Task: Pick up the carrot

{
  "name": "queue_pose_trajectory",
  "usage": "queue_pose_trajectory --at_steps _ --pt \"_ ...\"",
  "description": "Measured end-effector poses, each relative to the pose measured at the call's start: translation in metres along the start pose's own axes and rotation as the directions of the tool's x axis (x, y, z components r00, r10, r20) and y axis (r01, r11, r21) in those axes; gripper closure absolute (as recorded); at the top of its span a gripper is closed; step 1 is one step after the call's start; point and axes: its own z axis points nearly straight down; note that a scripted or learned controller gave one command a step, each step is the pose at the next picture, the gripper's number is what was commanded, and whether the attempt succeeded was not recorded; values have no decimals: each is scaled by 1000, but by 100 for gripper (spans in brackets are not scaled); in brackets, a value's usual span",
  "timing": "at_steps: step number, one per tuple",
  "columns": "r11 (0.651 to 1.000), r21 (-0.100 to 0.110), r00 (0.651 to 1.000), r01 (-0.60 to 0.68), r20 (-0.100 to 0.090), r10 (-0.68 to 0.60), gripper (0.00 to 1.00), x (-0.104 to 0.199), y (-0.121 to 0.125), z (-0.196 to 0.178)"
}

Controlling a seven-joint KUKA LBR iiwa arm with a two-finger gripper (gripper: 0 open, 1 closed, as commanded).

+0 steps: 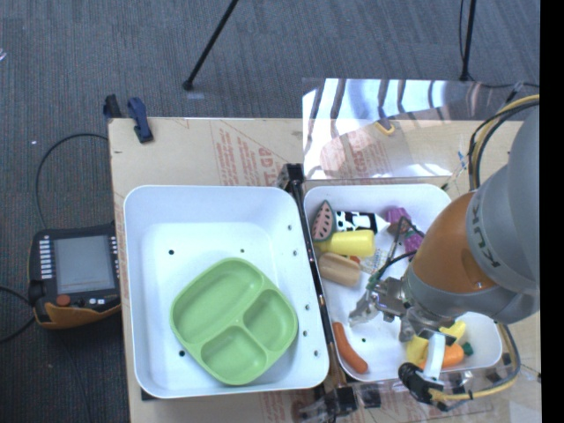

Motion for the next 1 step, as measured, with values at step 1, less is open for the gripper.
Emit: queue_pose_trajectory --at_steps 1 --pt "1000 11 1000 -1 -2 1 100 0 -2 -8"
